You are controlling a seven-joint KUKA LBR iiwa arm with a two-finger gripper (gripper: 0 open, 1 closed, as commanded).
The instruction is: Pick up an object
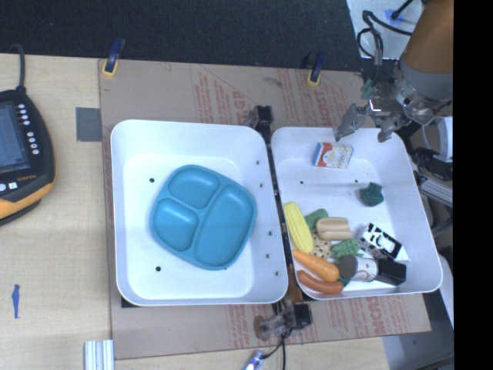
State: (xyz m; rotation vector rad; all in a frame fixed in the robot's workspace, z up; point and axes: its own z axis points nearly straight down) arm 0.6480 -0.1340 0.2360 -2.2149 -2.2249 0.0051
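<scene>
Small red-white-blue carton [332,155]; flat, tilted

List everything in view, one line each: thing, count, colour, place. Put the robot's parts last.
bins: 2, white, side by side on bench
divided plate: 1, blue, left bin
small carton: 1, white with red and blue, right bin, far end
small lump: 1, dark green, right bin
toy corn: 1, yellow, right bin, near pile
toy carrot: 1, orange, near pile
pendant: 1, black and orange, bench left
clamps: 2, blue and yellow, far edge
gripper: 1, grey, open above right bin's far rim
</scene>
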